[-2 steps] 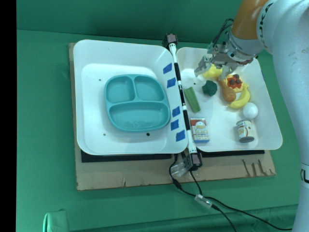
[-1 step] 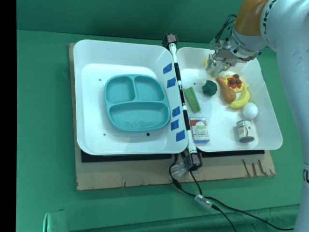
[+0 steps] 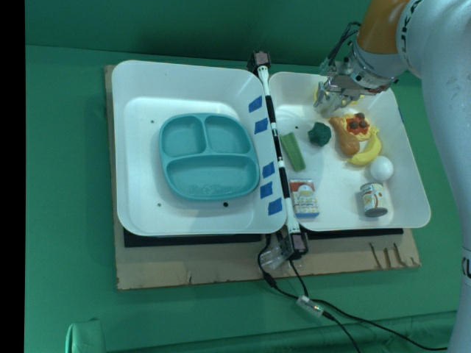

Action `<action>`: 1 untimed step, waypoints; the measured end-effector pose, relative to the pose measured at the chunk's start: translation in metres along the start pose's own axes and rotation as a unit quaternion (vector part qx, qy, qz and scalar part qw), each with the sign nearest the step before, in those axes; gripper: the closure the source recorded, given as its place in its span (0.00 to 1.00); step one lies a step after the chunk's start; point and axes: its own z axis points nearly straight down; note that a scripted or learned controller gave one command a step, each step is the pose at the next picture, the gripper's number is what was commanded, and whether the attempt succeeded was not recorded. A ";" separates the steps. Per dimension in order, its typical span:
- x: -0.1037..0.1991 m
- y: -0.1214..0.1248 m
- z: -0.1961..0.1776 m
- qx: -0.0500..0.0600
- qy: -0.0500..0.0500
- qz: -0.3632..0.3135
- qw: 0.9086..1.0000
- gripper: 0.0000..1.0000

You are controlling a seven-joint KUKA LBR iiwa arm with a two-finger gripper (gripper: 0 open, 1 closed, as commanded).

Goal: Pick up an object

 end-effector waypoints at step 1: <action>-0.030 -0.058 0.031 0.006 0.005 -0.003 1.000 0.00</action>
